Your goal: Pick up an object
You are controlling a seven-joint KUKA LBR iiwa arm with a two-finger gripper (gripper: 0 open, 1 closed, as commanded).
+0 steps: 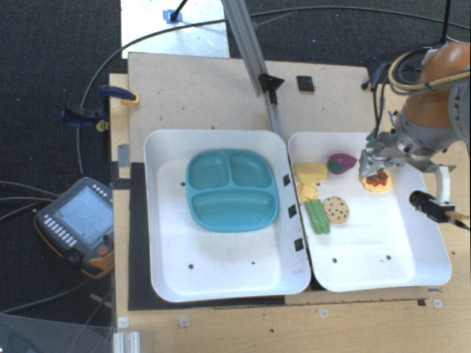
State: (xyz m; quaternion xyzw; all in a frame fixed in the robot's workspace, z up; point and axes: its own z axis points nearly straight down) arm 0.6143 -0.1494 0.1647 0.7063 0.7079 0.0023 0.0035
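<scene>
In the right bin (397, 271) lie several toy foods: a purple piece (341, 162), two yellow pieces (310, 172) (307, 192), a green piece (318, 215), a spotted cookie (336, 209) and a small pizza-like piece (377, 182) with red topping. My gripper (375, 163) hangs over the bin's far right part, right above the pizza-like piece, its tip at that piece's far edge. The arm's grey wrist and orange band (441, 68) rise behind it.
The left bin (169, 271) holds a teal divided plate (232, 190). A slanted metal pole (246, 35) crosses the bench's far side. A teach pendant (77, 223) lies left of the bench, with clamps (118, 94) at the far left corner.
</scene>
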